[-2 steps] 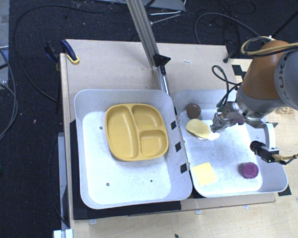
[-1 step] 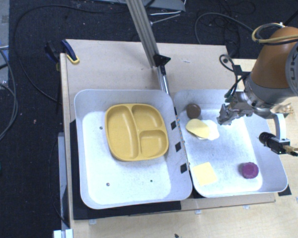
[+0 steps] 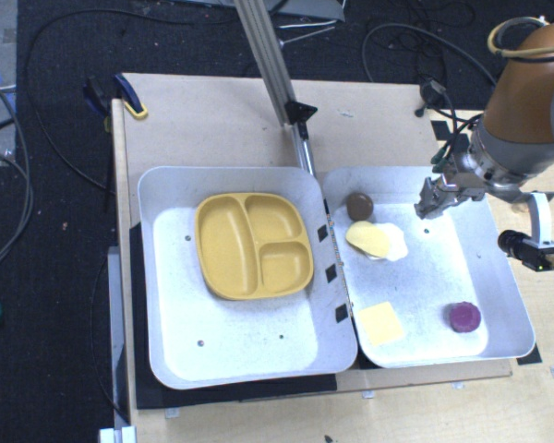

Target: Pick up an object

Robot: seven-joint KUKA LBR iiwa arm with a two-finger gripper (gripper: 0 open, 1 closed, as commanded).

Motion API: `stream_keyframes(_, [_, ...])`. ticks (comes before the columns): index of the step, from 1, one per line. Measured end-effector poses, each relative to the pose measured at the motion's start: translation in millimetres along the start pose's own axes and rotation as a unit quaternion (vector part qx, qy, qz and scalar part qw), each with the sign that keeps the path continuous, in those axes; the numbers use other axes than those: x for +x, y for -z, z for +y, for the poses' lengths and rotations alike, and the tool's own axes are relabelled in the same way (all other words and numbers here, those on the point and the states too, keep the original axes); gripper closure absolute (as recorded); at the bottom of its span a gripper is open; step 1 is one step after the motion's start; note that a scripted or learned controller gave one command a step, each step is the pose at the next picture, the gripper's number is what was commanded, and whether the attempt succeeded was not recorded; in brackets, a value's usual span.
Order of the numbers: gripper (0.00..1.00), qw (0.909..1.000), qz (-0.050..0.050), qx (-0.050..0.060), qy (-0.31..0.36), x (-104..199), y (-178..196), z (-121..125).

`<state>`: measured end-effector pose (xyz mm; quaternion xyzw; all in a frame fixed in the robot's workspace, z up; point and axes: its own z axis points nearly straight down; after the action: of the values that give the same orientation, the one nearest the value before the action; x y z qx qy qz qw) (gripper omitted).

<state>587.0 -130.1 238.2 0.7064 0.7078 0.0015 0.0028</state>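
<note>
End effector (image 3: 431,202) sits over the far side of the right bin (image 3: 499,284), can't tell its state; pale yellow lump (image 3: 377,240) just left, purple disc (image 3: 463,317) nearer.

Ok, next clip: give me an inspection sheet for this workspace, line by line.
Surface: pale wooden bench bearing left white bin and right white bin.
Job's things: in the right bin, brown round piece, pale yellow lump, flat yellow square, purple round piece.
Clutter: yellow three-compartment plastic tray in the left bin.
Grippers: gripper above the right bin's far part, holding nothing visible.
Cables: black cables on the floor.
Surroundings: slanted metal pole; blue clamp at the bench corner.
</note>
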Motion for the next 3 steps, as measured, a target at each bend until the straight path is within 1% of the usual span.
stream_keyframes(1, [1.00,1.0000,0.000,-0.001,0.001,-3.6,62.7,6.4])
stream_keyframes(2, [1.00,1.0000,0.001,0.004,0.002,34.0,44.8,-10.6])
stream_keyframes(3, [1.00,1.0000,0.001,0.005,0.002,83.9,21.8,-27.6])
